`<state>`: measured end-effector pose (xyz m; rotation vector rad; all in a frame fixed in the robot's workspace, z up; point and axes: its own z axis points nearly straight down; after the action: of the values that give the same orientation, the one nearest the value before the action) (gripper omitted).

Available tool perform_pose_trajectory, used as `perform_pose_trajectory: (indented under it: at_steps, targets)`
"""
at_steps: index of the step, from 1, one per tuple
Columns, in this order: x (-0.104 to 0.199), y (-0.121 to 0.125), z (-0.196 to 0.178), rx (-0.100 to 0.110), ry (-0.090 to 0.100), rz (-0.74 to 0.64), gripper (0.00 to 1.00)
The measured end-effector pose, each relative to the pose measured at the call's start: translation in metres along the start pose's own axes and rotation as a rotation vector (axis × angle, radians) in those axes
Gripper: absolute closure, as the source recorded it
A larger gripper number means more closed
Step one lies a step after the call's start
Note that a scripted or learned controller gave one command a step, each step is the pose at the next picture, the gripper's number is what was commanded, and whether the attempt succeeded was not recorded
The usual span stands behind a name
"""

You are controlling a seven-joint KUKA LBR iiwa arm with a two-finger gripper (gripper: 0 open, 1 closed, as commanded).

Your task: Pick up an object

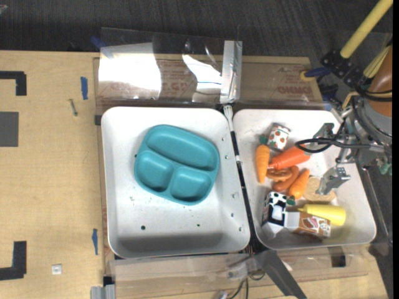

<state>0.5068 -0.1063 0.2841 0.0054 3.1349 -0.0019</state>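
Hanging over the right bin [361, 229], the gripper [333, 180] sat w/ fingers apart, nothing btwn them. Nearest pickable thing was an orange carrot [298, 184], just left of the jaws, long axis slanting up-right toward them, amid the toy-food pile.

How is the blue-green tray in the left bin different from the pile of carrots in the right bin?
The teal tray is one wide, flat dish with three hollows; the carrots are several slim, pointed orange pieces. The tray lies alone in the left bin, while the carrots are crowded among other toys in the right bin. The tray is far larger than any one carrot. Both look like plastic toys resting inside white bins.
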Motion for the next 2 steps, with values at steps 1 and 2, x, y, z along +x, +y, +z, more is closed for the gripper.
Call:
perform_pose_trajectory:
  at_steps: [1, 2]
  targets:
    - [-0.036, -0.051, 0.138, -0.003, 0.015, 0.123, 0.0]
    - [-0.028, -0.076, 0.196, 0.001, -0.007, 0.15, 0.0]
